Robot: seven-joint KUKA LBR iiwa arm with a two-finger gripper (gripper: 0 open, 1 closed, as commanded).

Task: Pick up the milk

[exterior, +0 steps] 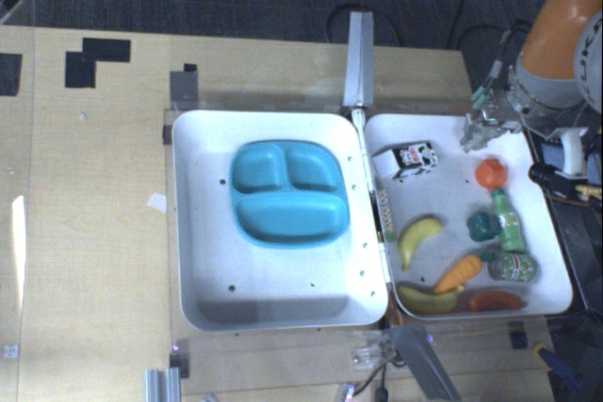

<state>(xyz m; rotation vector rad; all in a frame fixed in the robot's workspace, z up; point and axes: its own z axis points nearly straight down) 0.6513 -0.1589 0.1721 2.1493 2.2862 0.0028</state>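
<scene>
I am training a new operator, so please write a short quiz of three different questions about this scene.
1. True or false: the milk carton lies in the right bin.
2. What sits in the left bin? A) blue divided tray B) carrot C) bottle
3. Fill in: the gripper is over the right bin's far ____ corner.

Key:
1. True; the gripper is apart from it.
2. A, the blue divided tray.
3. right

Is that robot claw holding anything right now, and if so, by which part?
Nothing. The gripper hangs over the right bin's far corner with nothing between its fingers. The milk lies apart from it on the bin floor.
</scene>
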